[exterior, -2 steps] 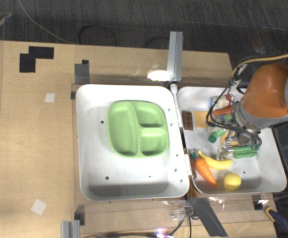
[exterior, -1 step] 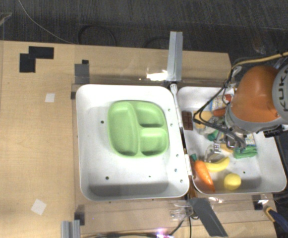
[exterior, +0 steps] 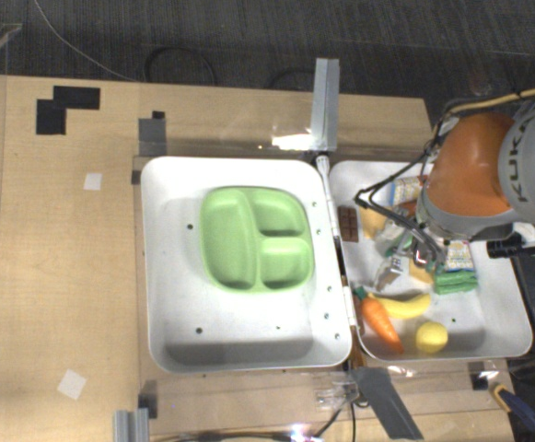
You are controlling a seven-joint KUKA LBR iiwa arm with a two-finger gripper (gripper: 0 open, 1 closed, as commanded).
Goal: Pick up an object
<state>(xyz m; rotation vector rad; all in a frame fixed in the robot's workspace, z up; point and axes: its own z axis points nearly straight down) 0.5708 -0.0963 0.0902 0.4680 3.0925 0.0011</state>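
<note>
In the right bin (exterior: 516, 325) lie several objects. An orange carrot (exterior: 378, 321) rests near the front left corner. A yellow banana (exterior: 407, 307) sits just behind it, and a yellow lemon (exterior: 431, 337) lies to its right. My gripper (exterior: 394, 267) hangs low over the middle of this bin, just above and behind the banana. The grey arm with its orange band (exterior: 468, 168) reaches in from the right and hides the things beneath it. Nothing can be seen held in the gripper.
The left bin (exterior: 175, 330) holds a green divided plate (exterior: 253, 238). In the right bin there are also a flat green item (exterior: 458, 284), a brown block (exterior: 347, 223) by the left wall, a yellow piece (exterior: 372, 222) and a printed packet (exterior: 403, 192). Cables run beside the wrist.
</note>
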